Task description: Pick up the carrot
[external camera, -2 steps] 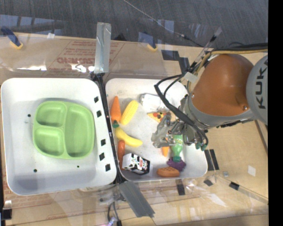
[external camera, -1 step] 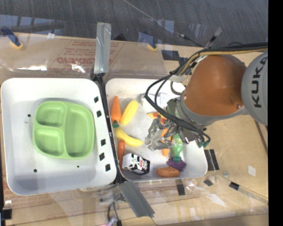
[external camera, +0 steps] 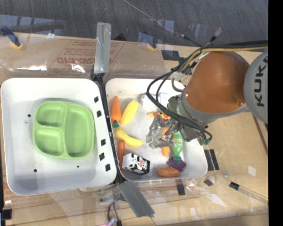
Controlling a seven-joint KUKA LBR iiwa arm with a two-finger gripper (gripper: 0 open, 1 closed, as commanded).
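The carrot [external camera: 115,108] is orange with a green stalk end and lies upright along the left wall of the right bin [external camera: 198,161]. My gripper [external camera: 156,133] hangs low over the middle of that bin, under the orange wrist band [external camera: 216,84]. It sits well to the right of the carrot, with a yellow corn cob [external camera: 129,112] and a banana [external camera: 128,138] in between. Small orange and green pieces [external camera: 172,146] lie close by the gripper's right side. I cannot make out whether anything is in its grasp.
A red-orange pepper-like piece [external camera: 121,149], a black-and-white carton [external camera: 135,163], a purple eggplant [external camera: 176,164] and a brown item [external camera: 168,172] crowd the right bin's front. The left bin [external camera: 19,173] holds a green divided plate [external camera: 64,129]. Cables [external camera: 160,86] loop off the wrist.
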